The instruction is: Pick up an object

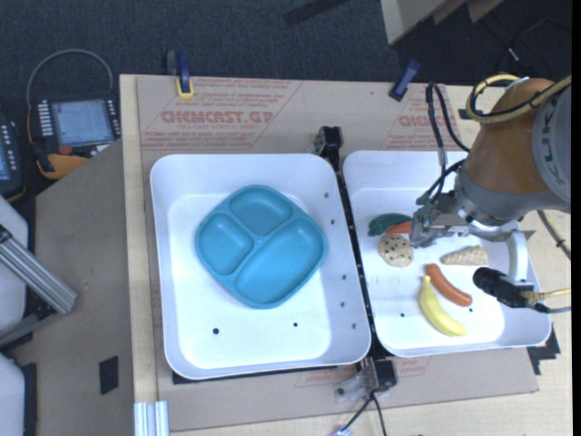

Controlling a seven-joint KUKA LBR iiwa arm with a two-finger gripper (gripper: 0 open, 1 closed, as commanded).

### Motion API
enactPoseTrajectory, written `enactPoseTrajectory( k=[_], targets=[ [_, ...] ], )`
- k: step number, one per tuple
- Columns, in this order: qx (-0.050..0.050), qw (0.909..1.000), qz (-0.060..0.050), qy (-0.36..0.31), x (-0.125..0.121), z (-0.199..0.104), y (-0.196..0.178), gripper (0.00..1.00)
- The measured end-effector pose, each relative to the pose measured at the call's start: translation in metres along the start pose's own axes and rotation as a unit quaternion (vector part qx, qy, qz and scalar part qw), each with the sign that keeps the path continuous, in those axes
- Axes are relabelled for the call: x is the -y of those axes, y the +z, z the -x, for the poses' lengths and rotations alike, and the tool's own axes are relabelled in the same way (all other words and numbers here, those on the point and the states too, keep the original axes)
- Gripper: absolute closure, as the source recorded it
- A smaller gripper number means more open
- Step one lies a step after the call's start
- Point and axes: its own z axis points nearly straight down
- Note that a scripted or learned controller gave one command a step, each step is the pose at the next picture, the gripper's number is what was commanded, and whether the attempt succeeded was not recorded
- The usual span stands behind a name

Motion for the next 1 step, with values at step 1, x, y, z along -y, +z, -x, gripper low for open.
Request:
enactPoseTrajectory(
  k=[1],
  targets=[
    [0.0, 1.0, 0.001, 0.0, -0.0003, 0.0024, -0.0431, 1.0]
  ],
)
